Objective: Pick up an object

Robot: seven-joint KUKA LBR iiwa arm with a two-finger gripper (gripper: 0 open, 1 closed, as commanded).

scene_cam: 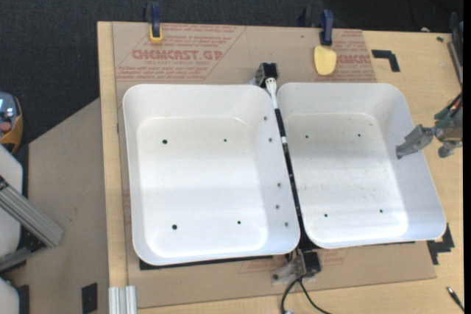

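A small pale yellow rounded object [324, 60] lies on the brown board just behind the right bin [412, 180], below a blue clamp. My gripper [431, 145] hangs over the right rim of the right bin, at the view's right edge, well forward and right of the yellow object. Its two grey fingers [411, 143] stand apart with nothing between them. Only the white floor with small dark dots shows in the left bin [136, 180] and in the right bin.
Two blue clamps [154, 17] hold the board at its back edge. A black cable and connector [266, 73] run along the seam between the bins, with another connector [302, 266] at the front. Metal framing stands at the far left.
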